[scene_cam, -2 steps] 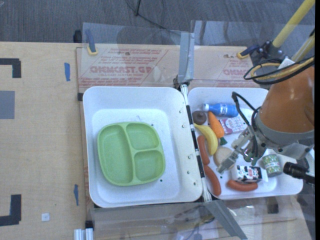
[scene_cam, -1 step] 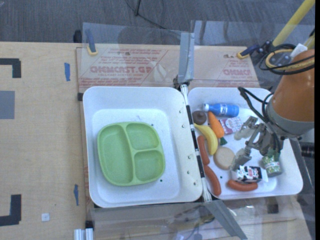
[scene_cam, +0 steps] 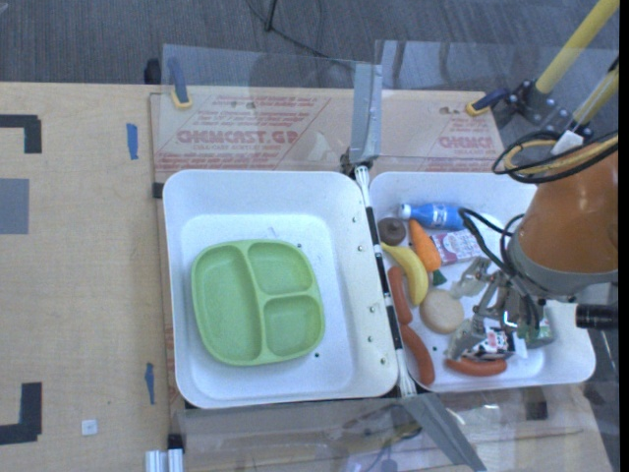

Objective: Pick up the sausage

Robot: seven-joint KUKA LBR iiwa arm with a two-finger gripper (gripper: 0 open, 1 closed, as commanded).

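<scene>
Red print runs across the clear protective sheet (scene_cam: 251,126) lying at twelve o'clock above the left bin (scene_cam: 187,200); its large line reads roughly "CHEMCAST GP", with smaller lines above it too fine to read. A second sheet (scene_cam: 452,131) above the right bin (scene_cam: 575,362), toward one o'clock, bears similar red lettering, too small and partly hidden to make out.

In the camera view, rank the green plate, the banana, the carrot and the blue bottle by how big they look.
1. green plate, by far the largest
2. banana
3. blue bottle and carrot: they look about alike, and both are partly covered by neighbouring things, so I won't rank them.
</scene>
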